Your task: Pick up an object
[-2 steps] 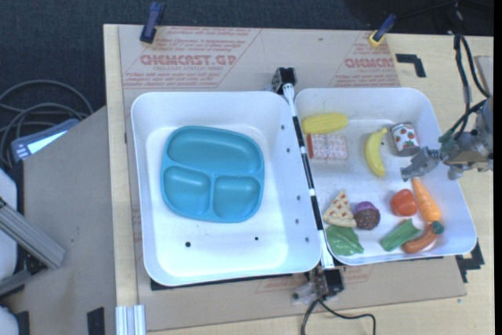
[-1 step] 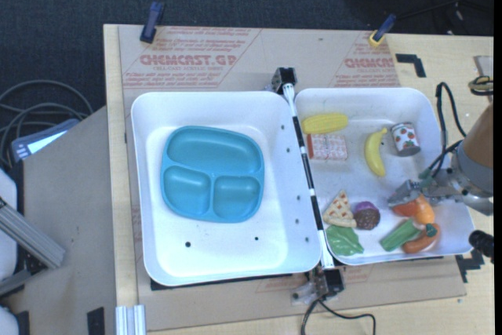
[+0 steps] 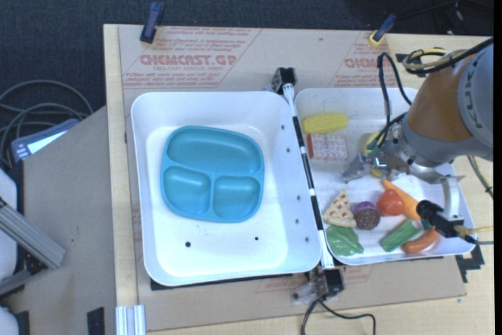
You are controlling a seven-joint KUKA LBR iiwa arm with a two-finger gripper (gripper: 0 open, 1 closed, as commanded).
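Red "CHEMCAST GP" on board [image 3: 188, 59].

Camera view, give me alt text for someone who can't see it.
A grey and orange robot arm reaches over the right bin, which holds toy foods: a corn cob, pizza slice, tomato. The left bin holds a blue divided plate.
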